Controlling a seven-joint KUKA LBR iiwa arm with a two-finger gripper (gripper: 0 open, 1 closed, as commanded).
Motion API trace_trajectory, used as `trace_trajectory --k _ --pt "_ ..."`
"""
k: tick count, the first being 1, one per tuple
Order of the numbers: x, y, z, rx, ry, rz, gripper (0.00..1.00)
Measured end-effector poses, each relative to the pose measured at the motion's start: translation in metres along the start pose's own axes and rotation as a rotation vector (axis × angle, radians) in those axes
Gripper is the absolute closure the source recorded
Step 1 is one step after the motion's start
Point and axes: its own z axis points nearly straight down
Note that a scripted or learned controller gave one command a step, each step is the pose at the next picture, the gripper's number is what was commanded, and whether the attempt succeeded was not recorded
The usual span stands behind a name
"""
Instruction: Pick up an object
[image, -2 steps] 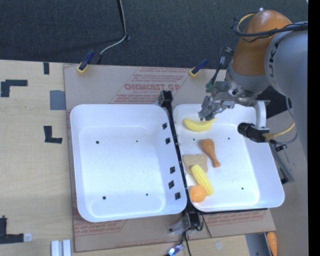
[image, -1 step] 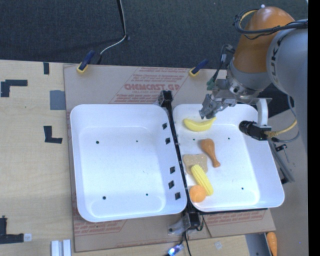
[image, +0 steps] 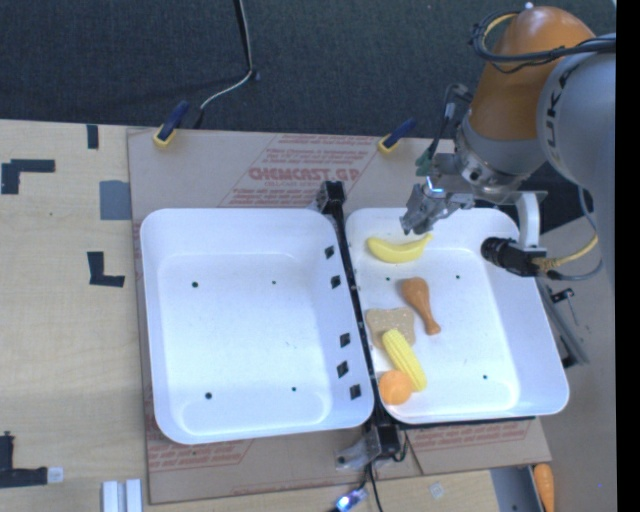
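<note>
The gripper (image: 417, 222) hangs just above the banana (image: 398, 249) at twelve o'clock in the right bin (image: 520, 385), seemingly lined up for grasping, finger state hidden

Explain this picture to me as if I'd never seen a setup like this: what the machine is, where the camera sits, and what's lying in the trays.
The camera is fixed above a bench, looking down at a slant. The grey and orange machine at the right is a robot arm. Its grasping tip, the end effector, hangs just above a toy banana; I cannot tell whether it grips anything. Two shallow white bins sit side by side. The right bin holds the banana, a drumstick, a slice of bread, a corn cob lying partly over it, and an orange. The left bin is beside it.
</note>
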Motion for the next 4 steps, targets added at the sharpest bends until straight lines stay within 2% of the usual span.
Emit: trace_trajectory --k 1,2,4 --pt "0.025 -0.086 0.078 0.012 0.0 0.01 1.0" --pt "0.024 -0.081 0.064 0.0 -0.002 0.009 1.0" --pt "0.025 -0.081 0.045 0.001 -0.001 0.007 1.0"
